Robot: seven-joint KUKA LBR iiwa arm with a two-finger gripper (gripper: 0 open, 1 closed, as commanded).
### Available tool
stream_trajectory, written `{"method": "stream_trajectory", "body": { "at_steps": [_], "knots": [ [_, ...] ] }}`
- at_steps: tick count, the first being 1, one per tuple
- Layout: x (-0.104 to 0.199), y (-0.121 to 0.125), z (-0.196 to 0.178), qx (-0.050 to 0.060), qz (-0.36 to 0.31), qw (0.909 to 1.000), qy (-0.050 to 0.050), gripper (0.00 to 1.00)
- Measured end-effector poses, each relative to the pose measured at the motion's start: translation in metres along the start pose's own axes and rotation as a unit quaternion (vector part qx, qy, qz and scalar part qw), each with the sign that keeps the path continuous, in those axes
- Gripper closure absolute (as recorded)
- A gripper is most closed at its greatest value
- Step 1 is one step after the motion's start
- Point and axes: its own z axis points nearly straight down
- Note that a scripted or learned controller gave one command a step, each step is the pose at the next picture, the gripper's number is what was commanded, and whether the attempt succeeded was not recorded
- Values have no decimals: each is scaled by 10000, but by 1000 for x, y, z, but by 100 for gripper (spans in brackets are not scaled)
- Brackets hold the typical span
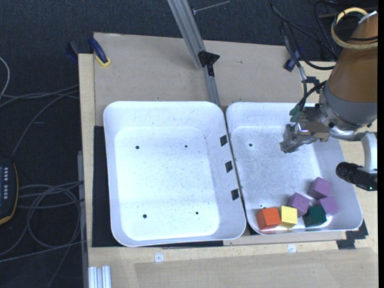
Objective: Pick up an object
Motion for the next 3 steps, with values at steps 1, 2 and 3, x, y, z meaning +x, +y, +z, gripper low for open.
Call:
{"method": "stream_trajectory", "body": {
  "at_steps": [1, 2, 3],
  "knots": [
    [52, 26, 1, -27, -5, 10000, -4, 100],
    [97, 40, 1, -26, 0, 10000, -4, 100],
    [145, 59, 20, -19, 3, 10000, -3, 100]
  ]
}}
